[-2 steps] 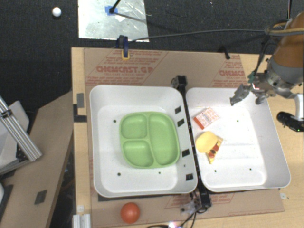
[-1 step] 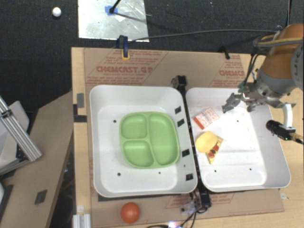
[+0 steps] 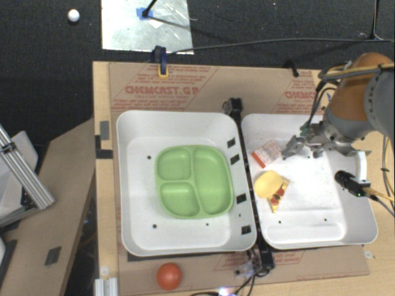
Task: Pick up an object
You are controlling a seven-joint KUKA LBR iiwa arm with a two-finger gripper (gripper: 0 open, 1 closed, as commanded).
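Smooth white plastic bins (image 3: 133, 165), a matt green plastic plate (image 3: 194, 181), a crinkled shiny foil sheet (image 3: 146, 17).

Dark floor (image 3: 37, 60) around cardboard-topped bench (image 3: 185, 85)

Looks like a robotics lab, not a home or shop. Built as a test bench: two white bins (image 3: 185, 125) clamped side by side on a cardboard-covered board (image 3: 185, 82), black cloth (image 3: 259, 11) draped behind, cables (image 3: 278, 41) strung across, aluminium framing (image 3: 21, 168) at the left edge. Worked by a grey and orange industrial arm (image 3: 361, 97) from the right.
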